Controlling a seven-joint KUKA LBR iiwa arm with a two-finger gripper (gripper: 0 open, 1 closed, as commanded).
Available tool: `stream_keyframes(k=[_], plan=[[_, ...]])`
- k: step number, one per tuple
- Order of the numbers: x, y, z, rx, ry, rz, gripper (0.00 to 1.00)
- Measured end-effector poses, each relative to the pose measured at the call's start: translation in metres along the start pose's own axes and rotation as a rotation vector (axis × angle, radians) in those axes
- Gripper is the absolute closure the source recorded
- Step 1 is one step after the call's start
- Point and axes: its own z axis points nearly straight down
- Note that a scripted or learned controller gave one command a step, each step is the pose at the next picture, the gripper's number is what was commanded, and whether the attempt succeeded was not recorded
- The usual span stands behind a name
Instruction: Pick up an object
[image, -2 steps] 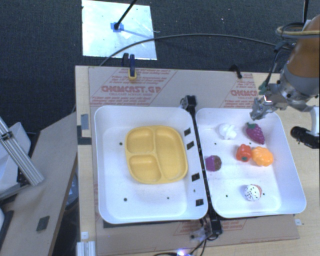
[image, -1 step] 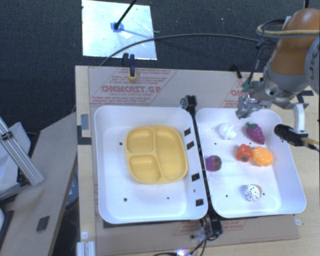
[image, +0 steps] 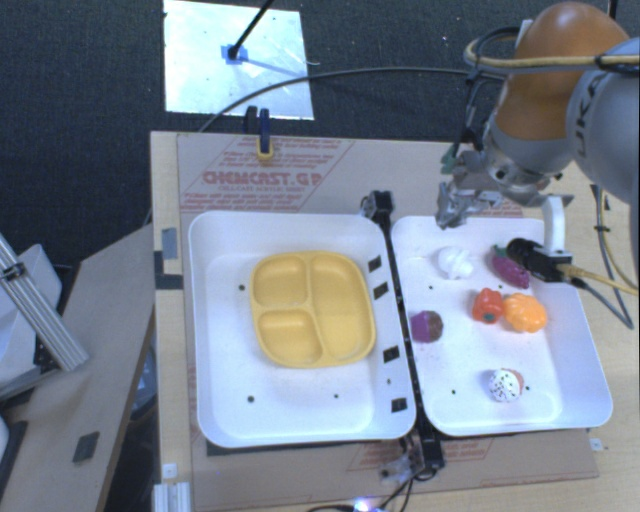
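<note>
Camera view from above takes in two white bins side by side, the left bin (image: 215, 400) carrying a yellow divided tray (image: 310, 308) near its middle with bare floor all round it. The right bin (image: 560, 400) holds the loose pieces: a small white object (image: 456, 263) toward 11 o'clock, a purple item (image: 508, 268) near the 1 o'clock rim, an orange pepper (image: 487, 305) touching a yellow-orange fruit (image: 525, 313) at about 2 o'clock, a dark plum-like ball (image: 427, 325) close to the 9 o'clock wall beside the divider, and a speckled white ball (image: 504, 384) toward 5 o'clock. The gripper (image: 455, 210) hangs over the far edge of the right bin, just above the white object; how wide it stands I cannot tell, and nothing shows in its hold. Open floor lies along the right bin's near side.
</note>
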Motion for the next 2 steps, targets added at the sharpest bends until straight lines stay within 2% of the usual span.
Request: stream_keyframes(k=[2], plan=[[0.089,0.015,0.025,0.001,-0.001,0.002,1.0]])
